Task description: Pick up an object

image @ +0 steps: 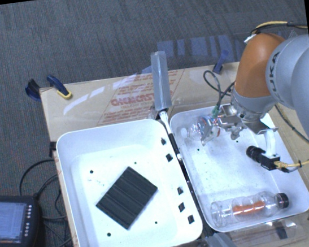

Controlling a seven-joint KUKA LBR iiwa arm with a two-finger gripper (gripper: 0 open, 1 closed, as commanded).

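The right bin (189, 161) serves as the landmark. The gripper (207, 128) sits over its far-left corner, reached in from the right by the grey arm (277, 83). Whether its fingers are wide or narrow cannot be told; clear, glinting parts blur there. A clear bottle (249, 206) with orange contents lies on its side along the bin's near wall, well apart from the gripper. A dark ridged slab (126, 197) lies in the left bin (68, 160), just beside the right bin.

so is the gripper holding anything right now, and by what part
Cannot be told. The gripper sits at a small clear object in the right bin, but the grip itself is too blurred to make out.
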